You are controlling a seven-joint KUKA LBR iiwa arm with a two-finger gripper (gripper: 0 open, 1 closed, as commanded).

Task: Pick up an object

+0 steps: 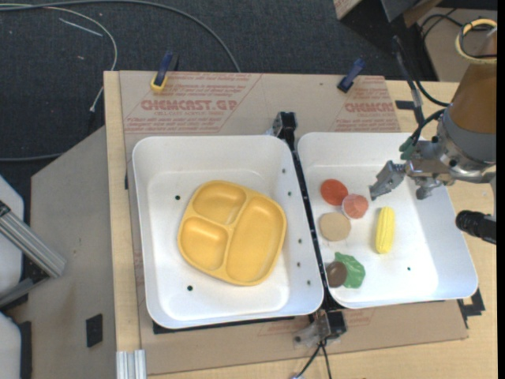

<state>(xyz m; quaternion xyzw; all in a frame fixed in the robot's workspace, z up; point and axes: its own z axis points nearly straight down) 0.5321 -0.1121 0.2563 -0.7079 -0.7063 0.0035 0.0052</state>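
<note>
A: Which object is it after? The task only says to pick one up.

B: My guess is the corn cob [384,229], a yellow piece lying lengthwise in the right bin [426,287], a little apart from the rest. It is the nearest thing to the tool [388,181], which hangs above and slightly left of the cob's upper end, not touching it.

A: And the others?

B: Left of the cob is a loose cluster near the bin's inner wall: a red tomato [334,190], a pinkish round piece [356,206] touching it, a tan round piece [334,227] just below those, and lower down a green leafy piece [352,270] beside a brown one [336,273]. Because they crowd each other, the cob looks like the easier target.

A: Is the tool holding anything?

B: Nothing sits between its fingers that I can see. Whether they are spread or closed I cannot tell; from above they read as one grey shape.

A: What about the left bin?

B: The left bin [150,212] holds a yellow divided plate [232,231], lying flat in the middle, well away from the arm [473,117] reaching in from the right. Both bins rest on a cardboard sheet [252,101] clipped to the table with blue clamps [163,69].
</note>
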